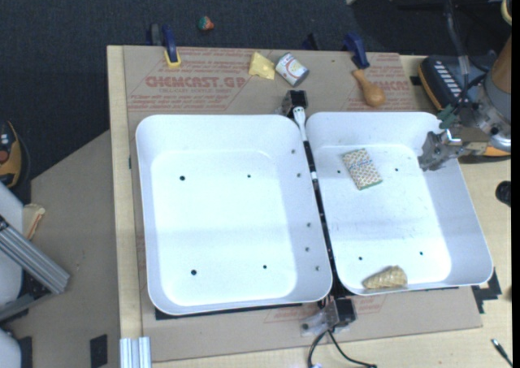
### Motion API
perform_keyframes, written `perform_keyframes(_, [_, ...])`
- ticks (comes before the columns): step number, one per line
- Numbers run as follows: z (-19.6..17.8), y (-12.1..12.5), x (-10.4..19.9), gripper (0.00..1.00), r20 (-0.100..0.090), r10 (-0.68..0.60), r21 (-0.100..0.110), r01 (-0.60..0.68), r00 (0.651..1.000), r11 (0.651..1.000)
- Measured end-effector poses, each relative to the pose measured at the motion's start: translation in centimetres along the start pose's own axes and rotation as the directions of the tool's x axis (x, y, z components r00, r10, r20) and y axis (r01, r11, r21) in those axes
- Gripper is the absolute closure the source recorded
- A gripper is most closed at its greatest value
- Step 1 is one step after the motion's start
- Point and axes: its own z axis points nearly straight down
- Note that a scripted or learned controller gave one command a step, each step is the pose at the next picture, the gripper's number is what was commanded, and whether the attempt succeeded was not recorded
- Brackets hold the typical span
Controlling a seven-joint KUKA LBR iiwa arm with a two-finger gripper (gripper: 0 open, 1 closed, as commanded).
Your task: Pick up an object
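One fixed camera, high above the counter [236,74]
Looks down at a slant; both white bins [231,212] in frame; arm enters from right

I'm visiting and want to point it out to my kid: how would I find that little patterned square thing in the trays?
Look at the right-hand white bin. In its upper middle lies a small speckled rectangular pad, tilted. The other item there, a tan lumpy piece, sits against the near rim.

The arm [500,106] is running off the right edge, most of it cut away. The gripper [432,151] is showing too small and blurred to read. The pattern on the pad [361,168] is staying too fine to make out
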Motion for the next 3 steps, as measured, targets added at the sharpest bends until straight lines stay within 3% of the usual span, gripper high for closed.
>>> perform_keyframes(1, [-9.0, 0.4, -4.9, 1.0, 0.013, 0.011, -0.025, -0.01, 1.0, 1.0])
perform_keyframes(2, [-26.3, -2.5, -4.1, 1.0, 0.015, 0.006, -0.035, -0.005, 1.0, 0.999])
perform_keyframes(3, [-14.6, -5.5, -2.8, 1.0, 0.003, 0.008, -0.002, -0.008, 1.0, 1.0])
